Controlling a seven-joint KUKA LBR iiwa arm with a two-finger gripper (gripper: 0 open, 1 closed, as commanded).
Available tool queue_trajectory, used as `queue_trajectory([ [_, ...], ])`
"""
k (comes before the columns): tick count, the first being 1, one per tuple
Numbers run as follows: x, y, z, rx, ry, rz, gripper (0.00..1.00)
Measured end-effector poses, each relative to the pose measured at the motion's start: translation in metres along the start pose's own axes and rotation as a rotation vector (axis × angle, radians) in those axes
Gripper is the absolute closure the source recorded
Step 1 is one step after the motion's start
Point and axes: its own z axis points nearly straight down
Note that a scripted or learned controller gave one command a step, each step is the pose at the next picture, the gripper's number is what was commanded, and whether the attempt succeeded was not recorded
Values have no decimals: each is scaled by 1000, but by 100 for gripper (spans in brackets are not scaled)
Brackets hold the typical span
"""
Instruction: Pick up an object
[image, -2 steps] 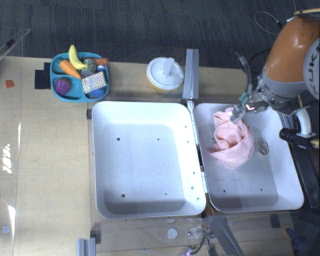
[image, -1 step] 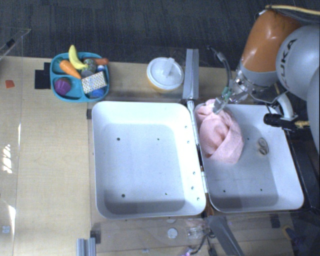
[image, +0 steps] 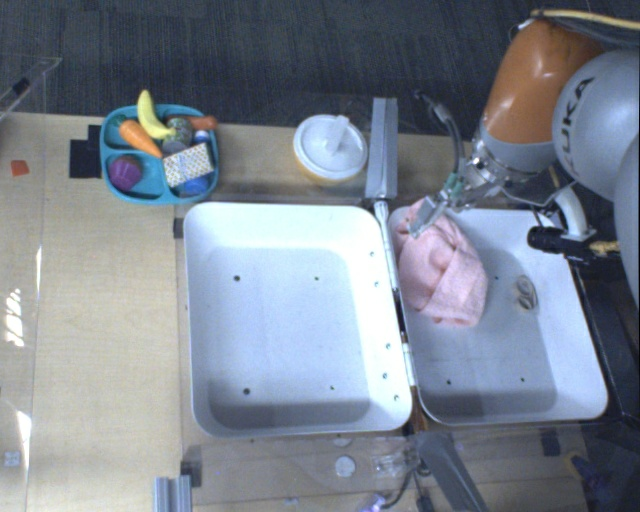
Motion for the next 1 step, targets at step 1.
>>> queue_trajectory([
  [1,-32,-20,75,3,1,54,0],
])
